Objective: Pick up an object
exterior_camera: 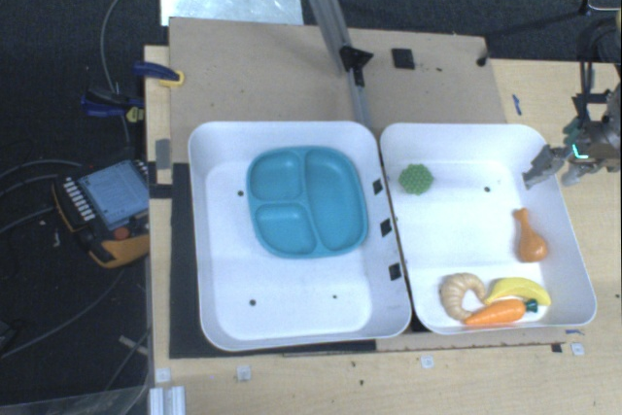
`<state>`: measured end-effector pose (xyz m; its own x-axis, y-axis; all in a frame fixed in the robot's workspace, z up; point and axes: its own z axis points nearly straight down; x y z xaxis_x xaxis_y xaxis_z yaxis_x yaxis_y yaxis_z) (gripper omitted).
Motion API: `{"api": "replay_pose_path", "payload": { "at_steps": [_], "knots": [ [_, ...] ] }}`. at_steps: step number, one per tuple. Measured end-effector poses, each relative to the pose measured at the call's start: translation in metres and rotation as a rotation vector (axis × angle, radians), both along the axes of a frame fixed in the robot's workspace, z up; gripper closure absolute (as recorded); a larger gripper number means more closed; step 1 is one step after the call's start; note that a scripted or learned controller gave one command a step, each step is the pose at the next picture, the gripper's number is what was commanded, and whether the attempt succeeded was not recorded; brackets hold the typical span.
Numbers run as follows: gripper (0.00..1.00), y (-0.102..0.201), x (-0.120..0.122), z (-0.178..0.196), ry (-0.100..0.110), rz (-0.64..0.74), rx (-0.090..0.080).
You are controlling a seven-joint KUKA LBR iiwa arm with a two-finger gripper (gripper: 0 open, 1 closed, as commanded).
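Two white bins sit side by side on a brown board, centre of frame. Left bin (224, 306), lower-centre-left: holds one blue divided plate (307, 201) w/ three compartments, lying flat in the bin's upper half; nothing on the plate. Right bin (466, 238), lower right: holds five small items. Banana (520, 289) and carrot (497, 312) at the bottom right corner, carrot just below the banana & touching it. A pale curled pastry-like piece (460, 292) sits left of those, touching the carrot end. An orange drumstick-shaped item (529, 239) lies near the right wall, mid-height, apart from the rest. Green bumpy ball, broccoli-like (416, 178), upper left of that bin, well apart from the others. Gripper (559, 167) at the right edge, over the right bin's upper right rim; fingers look spread, w/ nothing between them.
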<state>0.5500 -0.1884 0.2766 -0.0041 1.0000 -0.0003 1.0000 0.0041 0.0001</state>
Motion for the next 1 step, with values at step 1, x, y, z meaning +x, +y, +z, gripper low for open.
{"api": "replay_pose_path", "payload": {
  "at_steps": [1],
  "knots": [
    [0.0, 0.0, 0.0004, 0.0008, -0.002, 0.0, 0.0]
  ]
}}
